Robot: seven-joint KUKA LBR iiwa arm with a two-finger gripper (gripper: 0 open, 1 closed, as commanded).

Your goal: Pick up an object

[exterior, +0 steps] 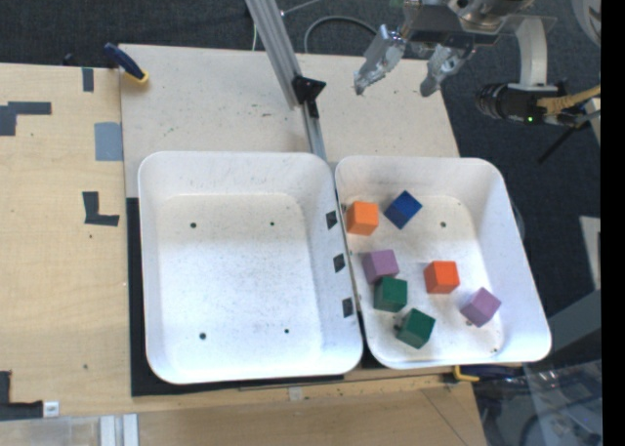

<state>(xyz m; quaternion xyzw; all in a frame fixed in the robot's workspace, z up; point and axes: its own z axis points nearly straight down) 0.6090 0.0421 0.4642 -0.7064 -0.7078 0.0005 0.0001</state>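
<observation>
Target candidates: seven small cubes in the right bin (488,181). Blue cube (402,209) and orange cube (362,218) sit at the far end, close together but apart. Purple cube (381,264) touches a green cube (392,293); second green cube (415,327) just beside. Second orange cube (441,276) and second purple cube (479,306) stand freer. Likely light, rigid, flat-faced, so no crush risk; grip across two opposite faces. Second orange cube looks easiest, with room on its sides. Gripper (401,69) hangs above the bench beyond the bin, fingers spread apart, nothing between them. Left bin (156,181) holds no cubes.
</observation>
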